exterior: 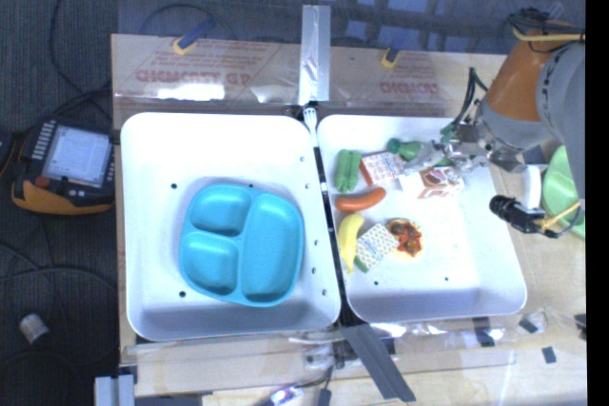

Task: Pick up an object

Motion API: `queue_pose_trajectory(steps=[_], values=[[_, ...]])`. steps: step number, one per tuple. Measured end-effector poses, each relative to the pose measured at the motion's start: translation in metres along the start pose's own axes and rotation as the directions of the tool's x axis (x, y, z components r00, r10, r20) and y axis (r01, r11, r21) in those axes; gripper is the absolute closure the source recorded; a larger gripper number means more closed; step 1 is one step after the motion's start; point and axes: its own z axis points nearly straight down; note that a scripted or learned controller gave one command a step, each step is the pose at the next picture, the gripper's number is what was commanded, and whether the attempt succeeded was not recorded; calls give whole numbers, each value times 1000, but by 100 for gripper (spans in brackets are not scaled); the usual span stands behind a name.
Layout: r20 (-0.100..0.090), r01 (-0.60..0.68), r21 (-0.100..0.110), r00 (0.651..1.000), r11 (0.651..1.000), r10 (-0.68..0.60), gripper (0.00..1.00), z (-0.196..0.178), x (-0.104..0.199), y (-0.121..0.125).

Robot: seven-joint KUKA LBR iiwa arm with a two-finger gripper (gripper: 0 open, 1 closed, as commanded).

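Observation:
The right bin (476,285) holds several small things. A green vegetable (347,168), a red-and-white box (381,168) and a small green piece (406,148) lie near its far left. An orange sausage (362,199), a yellow banana (350,238), a checkered packet (374,246) and a red-brown food piece (407,237) sit lower. A red-and-white packet (439,183) lies mid-bin. My gripper (459,150) hangs at the bin's far right corner, just above and right of that packet. Nothing shows between its tips.
The left bin (152,204) carries a blue divided plate (241,242). A metal divider (315,52) stands behind the seam between the bins. The arm's orange band (519,81) is over the bench's right rear.

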Motion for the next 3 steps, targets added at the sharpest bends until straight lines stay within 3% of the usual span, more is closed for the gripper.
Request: queue_pose_trajectory(steps=[2,3], values=[[-1,-88,-18,996,996,88,0,-1,2,-13],[1,-87,-14,996,996,87,0,-1,2,-12]])
